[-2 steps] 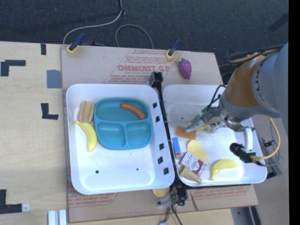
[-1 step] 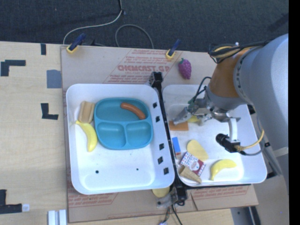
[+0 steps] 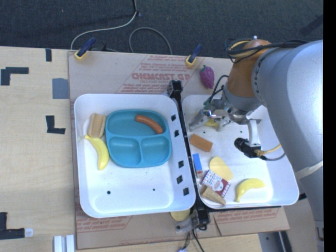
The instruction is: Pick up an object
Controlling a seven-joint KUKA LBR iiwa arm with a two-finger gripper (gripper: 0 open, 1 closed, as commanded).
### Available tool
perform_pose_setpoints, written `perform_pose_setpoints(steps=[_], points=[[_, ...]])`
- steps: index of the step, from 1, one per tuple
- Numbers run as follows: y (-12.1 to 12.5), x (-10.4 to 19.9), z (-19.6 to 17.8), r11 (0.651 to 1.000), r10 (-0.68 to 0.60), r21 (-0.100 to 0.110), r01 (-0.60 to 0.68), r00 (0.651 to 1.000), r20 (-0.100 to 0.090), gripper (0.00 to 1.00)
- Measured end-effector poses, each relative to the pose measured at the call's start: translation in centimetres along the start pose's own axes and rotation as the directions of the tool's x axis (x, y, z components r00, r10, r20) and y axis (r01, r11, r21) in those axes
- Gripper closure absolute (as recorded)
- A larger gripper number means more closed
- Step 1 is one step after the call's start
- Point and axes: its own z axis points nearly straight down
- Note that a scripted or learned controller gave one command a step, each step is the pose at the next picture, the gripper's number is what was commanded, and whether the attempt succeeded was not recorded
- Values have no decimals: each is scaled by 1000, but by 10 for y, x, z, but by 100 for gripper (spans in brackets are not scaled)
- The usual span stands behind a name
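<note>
Camera view — two white bins are being borne side by side on a brown board, a black divider running between them.

Left bin (image 3: 89, 193): a blue tray (image 3: 137, 150) is lying in its upper half. A sausage (image 3: 149, 123) is resting in the tray's top compartment, tilted. A tan bread piece (image 3: 96, 124) is standing just beside the tray's left edge, and a banana (image 3: 100, 151) is curving below it, touching or nearly touching the tray.

Right bin (image 3: 281, 185): the grey arm is being extended in from the right, its orange band above the wrist. The gripper (image 3: 202, 118) is being held low over the bin's upper left part, its metal fingers (image 3: 197, 122) pointing left. Whether they are released or clenched cannot be told, and nothing is seen between them. A small yellow item (image 3: 212, 123) is lying just beside the fingers, partly hidden. An orange block (image 3: 200, 142) is lying below the gripper, apart from it. A blue bar (image 3: 197, 163) is lying along the divider. A yellow disc (image 3: 221, 168) is sitting near the middle, a red-and-white packet (image 3: 215, 181) touching its lower edge, and a tan wedge (image 3: 212, 195) below that. A second banana (image 3: 248, 187) is lying near the front wall.

Outside the bins — a purple fruit (image 3: 207, 76) is resting on the board above the right bin.
</note>
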Motion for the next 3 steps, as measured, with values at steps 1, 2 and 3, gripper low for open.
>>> perform_pose_setpoints(steps=[1,2,3], points=[[23,-9,1,1000,1,7,-1,1000,-3,0],[29,-39,2,1000,5,24,-5,1000,-7,0],[33,-38,-10,1000,0,0,0,1000,3,100]])
